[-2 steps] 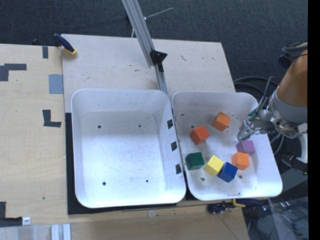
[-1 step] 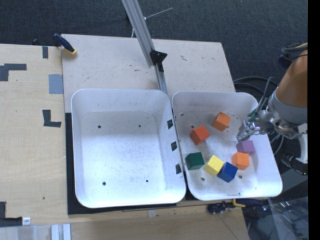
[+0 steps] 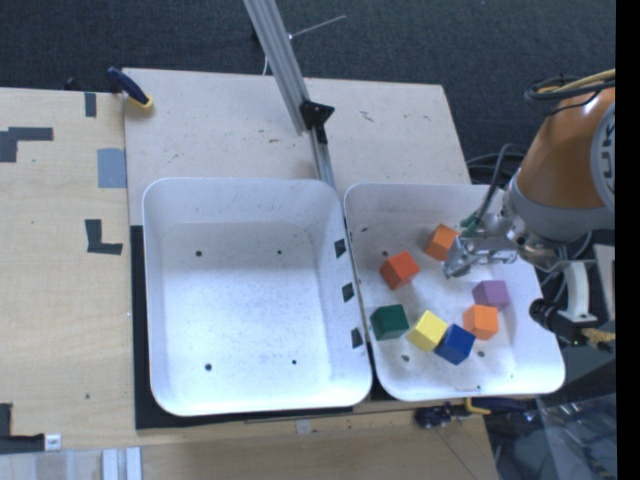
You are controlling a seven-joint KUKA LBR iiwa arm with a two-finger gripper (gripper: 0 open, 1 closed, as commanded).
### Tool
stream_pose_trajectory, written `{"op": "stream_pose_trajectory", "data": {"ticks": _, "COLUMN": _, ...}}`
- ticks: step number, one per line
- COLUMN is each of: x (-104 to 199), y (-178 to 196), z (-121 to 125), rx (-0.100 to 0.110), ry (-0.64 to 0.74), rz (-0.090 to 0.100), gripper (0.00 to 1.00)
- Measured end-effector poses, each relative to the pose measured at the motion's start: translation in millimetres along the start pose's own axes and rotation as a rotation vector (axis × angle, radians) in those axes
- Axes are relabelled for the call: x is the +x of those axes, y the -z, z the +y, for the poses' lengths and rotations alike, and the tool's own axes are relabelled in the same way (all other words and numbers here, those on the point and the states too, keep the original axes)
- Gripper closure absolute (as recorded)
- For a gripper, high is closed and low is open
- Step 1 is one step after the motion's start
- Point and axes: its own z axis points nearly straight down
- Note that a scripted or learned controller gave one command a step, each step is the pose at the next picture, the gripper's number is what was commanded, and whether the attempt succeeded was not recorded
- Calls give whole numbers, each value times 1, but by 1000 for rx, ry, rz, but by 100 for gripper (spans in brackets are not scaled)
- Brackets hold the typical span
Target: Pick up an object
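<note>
Dark carpet surrounds a plywood bench (image 3: 250, 128) carrying two white bins, where the KUKA arm's hand (image 3: 462, 264) hovers low in the right bin (image 3: 520, 373) just beside an orange cube (image 3: 441, 241); whether it is open or gripping cannot be told. Centring squarely over one cube before closing looks wise. Seven cubes lie there: three orange, one each green (image 3: 390, 320), yellow (image 3: 429, 329), blue (image 3: 456, 344), purple (image 3: 491, 293).

The bench (image 3: 60, 268) has a light wooden top. Two shallow white bins stand on it side by side: the left bin (image 3: 160, 298) and the right bin (image 3: 530, 368), their inner rims touching. A dark mat (image 3: 136, 348) shows under the left bin. Near the far left corner lies a blue and yellow clamp (image 3: 130, 88).
</note>
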Motion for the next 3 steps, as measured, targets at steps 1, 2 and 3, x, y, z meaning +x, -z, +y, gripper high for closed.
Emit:
{"op": "stream_pose_trajectory", "data": {"ticks": 1, "x": 53, "y": 12, "z": 8, "rx": -1, "ry": 1, "rz": 0, "gripper": 100}}
{"op": "stream_pose_trajectory", "data": {"ticks": 2, "x": 113, "y": 14, "z": 12, "rx": 1, "ry": 2, "rz": 0, "gripper": 100}}
{"op": "stream_pose_trajectory", "data": {"ticks": 3, "x": 162, "y": 9, "z": 17, "rx": 2, "ry": 0, "rz": -1, "gripper": 100}}
